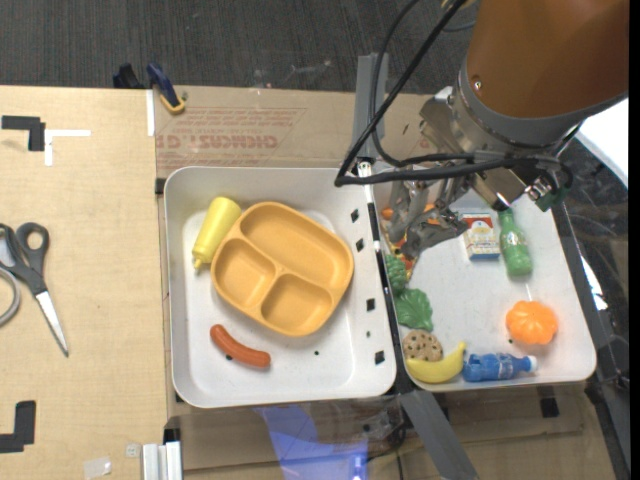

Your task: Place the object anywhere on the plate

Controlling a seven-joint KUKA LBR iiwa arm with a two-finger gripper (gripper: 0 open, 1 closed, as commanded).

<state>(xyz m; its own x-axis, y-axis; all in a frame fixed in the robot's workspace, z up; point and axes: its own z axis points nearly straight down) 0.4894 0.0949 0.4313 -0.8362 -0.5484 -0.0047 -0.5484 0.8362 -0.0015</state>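
The arm hangs over the right bin (pixel 575 298), and its pincer (pixel 420 218) is low down at the back left corner of that bin, close to the wall between the two bins. Wires and metal parts crowd that spot, so I cannot tell what the pincer is doing or if it has anything.

The toys to pick from sit in the right bin: a green bottle (pixel 515 245), a small carton (pixel 482 240), an orange (pixel 530 323), a blue bottle (pixel 498 367), a banana (pixel 436 366), a cookie (pixel 421 345) and some green leafy food (pixel 410 303). They are spread out, so the arm can reach one at a time.

The yellow plate (pixel 283 267) waits in the left bin (pixel 190 368). It has three parts and lies flat, ready to take a toy. A yellow bottle (pixel 215 230) leans by its top left edge, and a sausage (pixel 240 348) lies on the bin floor near its bottom edge. Neither is on the plate, so I think the job is not done.
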